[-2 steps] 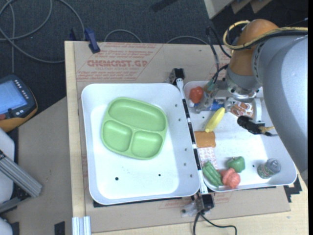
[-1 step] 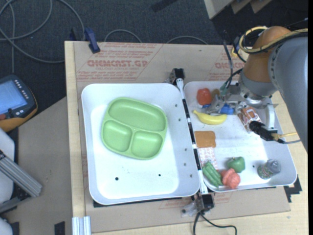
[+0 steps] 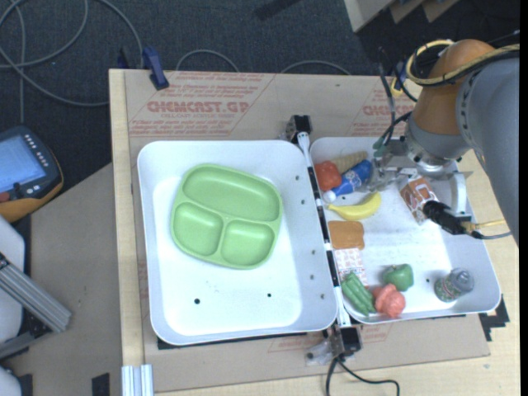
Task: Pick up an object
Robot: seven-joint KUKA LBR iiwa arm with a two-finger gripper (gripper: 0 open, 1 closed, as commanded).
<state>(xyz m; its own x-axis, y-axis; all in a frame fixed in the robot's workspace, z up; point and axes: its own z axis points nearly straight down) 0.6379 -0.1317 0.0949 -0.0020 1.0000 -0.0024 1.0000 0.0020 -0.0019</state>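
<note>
Glossy green plastic tray [image 3: 227,215]; smooth white plastic bins [image 3: 161,180]; brown cardboard [image 3: 206,97].

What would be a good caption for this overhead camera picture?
Robot arm reaching into the right bin of toy food beside a green divided plate.

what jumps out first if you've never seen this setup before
The big green divided plate stands out first, lying alone in the left white bin. Next comes the clutter in the right bin: a banana, a blue bottle, a red and green pepper toy and a small can. The grey arm with its orange band hangs over that bin's far end.
</note>
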